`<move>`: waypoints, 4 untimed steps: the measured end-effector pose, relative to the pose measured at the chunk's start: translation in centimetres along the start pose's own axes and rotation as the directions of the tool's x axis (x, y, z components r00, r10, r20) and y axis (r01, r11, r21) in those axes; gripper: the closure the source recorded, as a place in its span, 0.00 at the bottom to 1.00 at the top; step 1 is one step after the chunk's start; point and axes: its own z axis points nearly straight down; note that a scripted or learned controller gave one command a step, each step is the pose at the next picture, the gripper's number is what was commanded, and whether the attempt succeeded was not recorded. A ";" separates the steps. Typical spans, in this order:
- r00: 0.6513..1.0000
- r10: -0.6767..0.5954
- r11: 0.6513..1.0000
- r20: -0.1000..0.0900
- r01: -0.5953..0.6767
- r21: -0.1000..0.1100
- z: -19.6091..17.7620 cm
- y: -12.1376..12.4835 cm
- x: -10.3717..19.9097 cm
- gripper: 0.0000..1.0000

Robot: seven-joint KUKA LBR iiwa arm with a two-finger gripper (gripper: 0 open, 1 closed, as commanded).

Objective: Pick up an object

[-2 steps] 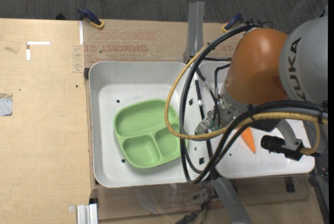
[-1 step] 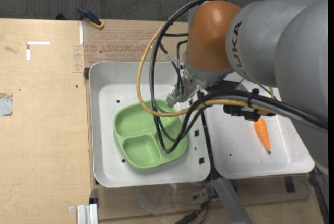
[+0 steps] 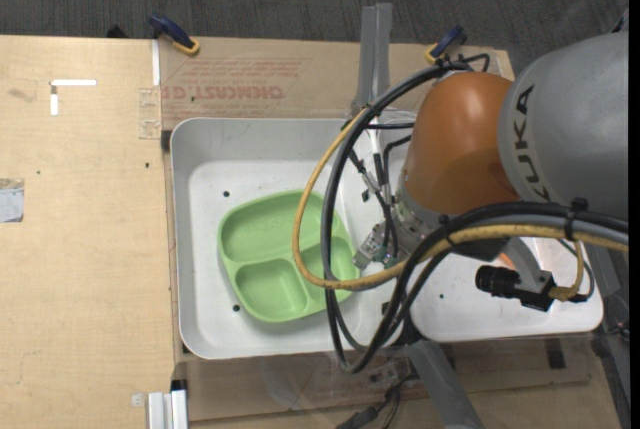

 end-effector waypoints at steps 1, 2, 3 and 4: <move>0.997 0.072 0.997 0.002 -0.072 -0.001 -4.1 10.5 -0.8 1.00; 0.934 -0.358 0.934 0.000 0.358 0.000 1.6 8.8 6.8 1.00; 0.913 -0.408 0.913 0.003 0.408 -0.002 9.7 12.3 0.6 1.00; 0.794 -0.608 0.794 0.004 0.608 -0.002 -4.2 9.8 -0.7 1.00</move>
